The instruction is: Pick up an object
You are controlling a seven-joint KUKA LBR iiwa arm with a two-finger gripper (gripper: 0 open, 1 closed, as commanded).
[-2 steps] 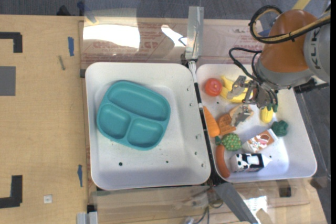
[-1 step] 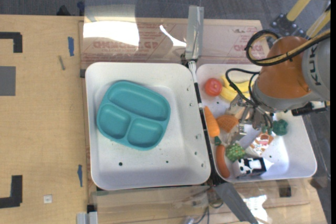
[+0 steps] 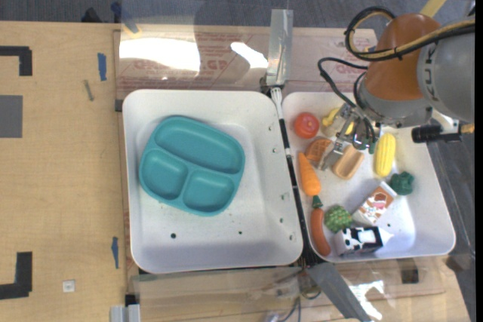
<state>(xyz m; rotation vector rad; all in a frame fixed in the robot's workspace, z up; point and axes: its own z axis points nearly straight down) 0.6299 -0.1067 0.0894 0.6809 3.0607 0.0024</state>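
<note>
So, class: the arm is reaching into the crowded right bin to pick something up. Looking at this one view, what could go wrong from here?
1. The gripper sits low among tightly packed toy food; the bread piece, the corn cob and the tomato lie close together, so it may nudge a neighbour instead of grasping one.
2. The carrot lies by the divider wall and could be pushed against it.

We see the grey arm [image 3: 445, 79] reaching in from the right, its orange band [image 3: 404, 56] above the wrist and black cables looped beside it, with the gripper [image 3: 349, 133] angled down and to the left.
</note>
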